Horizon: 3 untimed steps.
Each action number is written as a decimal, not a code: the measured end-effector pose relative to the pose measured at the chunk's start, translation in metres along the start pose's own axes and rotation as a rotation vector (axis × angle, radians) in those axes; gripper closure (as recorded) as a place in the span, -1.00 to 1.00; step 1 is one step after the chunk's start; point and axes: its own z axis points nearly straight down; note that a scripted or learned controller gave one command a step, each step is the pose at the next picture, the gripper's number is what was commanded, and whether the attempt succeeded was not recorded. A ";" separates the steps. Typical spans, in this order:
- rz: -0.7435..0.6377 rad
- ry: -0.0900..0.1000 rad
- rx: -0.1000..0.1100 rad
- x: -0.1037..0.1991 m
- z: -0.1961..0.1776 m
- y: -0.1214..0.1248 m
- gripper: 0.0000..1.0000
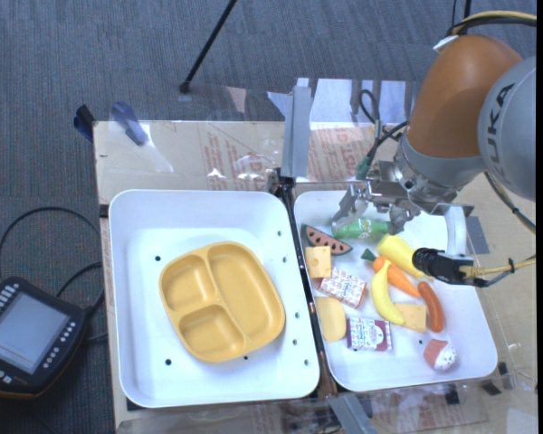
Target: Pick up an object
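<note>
Camera view: gripper (377, 208) at upper part of right bin (484, 333), fingers spread, nothing between them; green object (366, 229) directly beneath; advise descending straight, centring before closing, avoiding watermelon slice (327, 240).

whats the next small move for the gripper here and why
Probably a short drop straight down: the gripper sits over the right bin's far end, just above the green item, with nothing visibly between its fingers. The watermelon slice lies close beside it.

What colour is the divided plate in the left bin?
Yellow all over: the three-compartment plastic plate is plain, with no pattern, seen clearly in the camera view.
</note>
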 end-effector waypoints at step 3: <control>0.055 0.003 -0.003 -0.107 0.172 -0.016 -1.00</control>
